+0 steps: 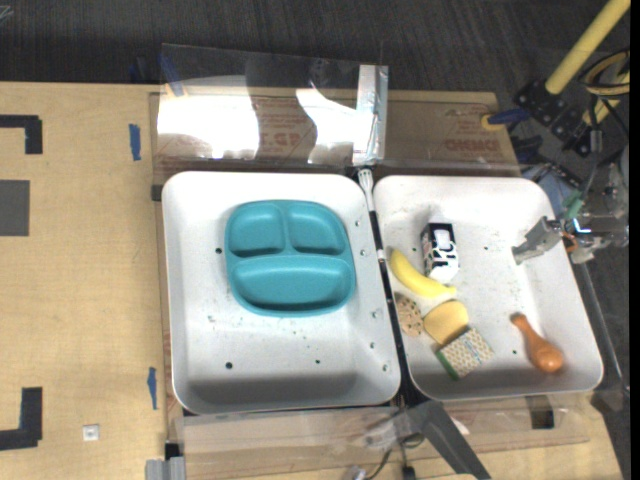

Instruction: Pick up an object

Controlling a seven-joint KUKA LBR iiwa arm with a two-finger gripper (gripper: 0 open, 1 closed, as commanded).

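The approach step looks to be in hand: the grey two-finger gripper (532,245) sits at the right bin's (480,196) right rim, grip state impossible to tell. The orange wooden peg (537,344) lies just below — next calls for descending onto it.

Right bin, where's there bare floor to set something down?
In the right bin, floor is bare along the back wall and between the black-and-white cup and the gripper. The front left is crowded: banana, yellow block, sponge. The orange pin takes the front right.
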